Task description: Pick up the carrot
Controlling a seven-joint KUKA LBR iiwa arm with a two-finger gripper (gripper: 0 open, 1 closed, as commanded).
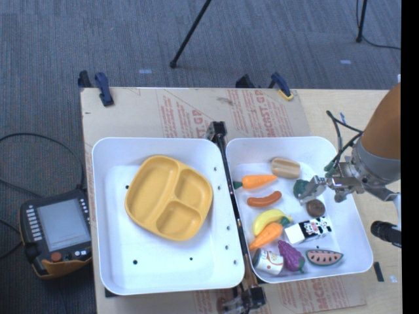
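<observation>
Two orange carrots lie in the right bin [340, 150]. One carrot [259, 181] with a green top rests flat near the bin's left wall. The other carrot [266, 235] lies lower down, slanted, against a yellow banana [268, 219]. My gripper [327, 188] hovers over the right side of this bin, well to the right of both carrots. It is open with nothing between its fingers. A small green item [301, 187] and a brown round piece [315, 207] sit just left of and below it.
The right bin also holds a bread roll [285, 167], a sausage [264, 199], a milk carton [308, 229], a watermelon slice [325, 257], a purple piece [290, 255] and a white cup [268, 260]. A yellow divided plate [169, 197] lies in the left bin [108, 241].
</observation>
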